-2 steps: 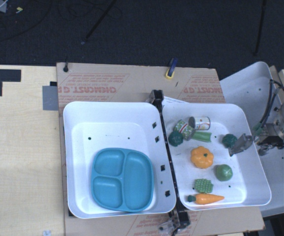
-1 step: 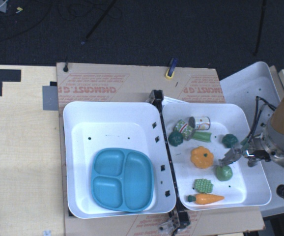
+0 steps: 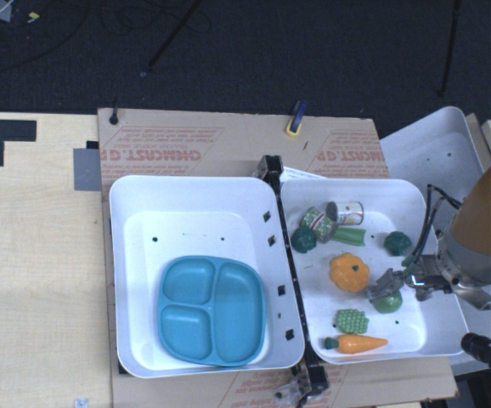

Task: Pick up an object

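Gripper (image 3: 387, 289) lower right, over green toy (image 3: 387, 303) | finger state: cannot tell | risk: crowding orange pumpkin (image 3: 349, 273) may deflect the grasp

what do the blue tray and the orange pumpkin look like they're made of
Blue tray: likely moulded plastic, with a smooth matte even colour and rounded compartment ridges. Orange pumpkin: probably toy plastic or rubber, with a uniform bright colour and a slight sheen; too small to be sure.

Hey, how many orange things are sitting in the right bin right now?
2. An orange pumpkin sits near the middle of the right bin, and an orange carrot lies along its near edge. The claw may hide something beneath it.
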Available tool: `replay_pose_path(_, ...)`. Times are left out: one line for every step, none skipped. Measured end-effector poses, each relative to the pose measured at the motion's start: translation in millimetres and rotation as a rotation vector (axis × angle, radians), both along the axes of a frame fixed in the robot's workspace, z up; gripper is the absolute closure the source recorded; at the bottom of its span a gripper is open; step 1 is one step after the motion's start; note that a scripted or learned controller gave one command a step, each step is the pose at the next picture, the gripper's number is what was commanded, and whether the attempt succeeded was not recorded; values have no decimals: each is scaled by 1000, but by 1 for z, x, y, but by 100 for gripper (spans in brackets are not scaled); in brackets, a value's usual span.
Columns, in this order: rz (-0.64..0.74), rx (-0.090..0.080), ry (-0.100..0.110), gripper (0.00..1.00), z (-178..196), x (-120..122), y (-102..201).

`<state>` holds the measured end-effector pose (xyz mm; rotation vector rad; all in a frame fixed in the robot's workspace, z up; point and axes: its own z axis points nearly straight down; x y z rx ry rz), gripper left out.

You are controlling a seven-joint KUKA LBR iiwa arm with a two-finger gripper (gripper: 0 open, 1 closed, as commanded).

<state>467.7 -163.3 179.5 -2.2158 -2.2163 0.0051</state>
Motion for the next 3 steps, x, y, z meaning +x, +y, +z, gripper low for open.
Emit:
replay_pose_path(1,0,-1,0,-59,8,-1)
replay_pose_path(-1,-5,-7,0,-93,8,0)
replay_pose_path(-7,-2,-6,100,-81,8,-1)
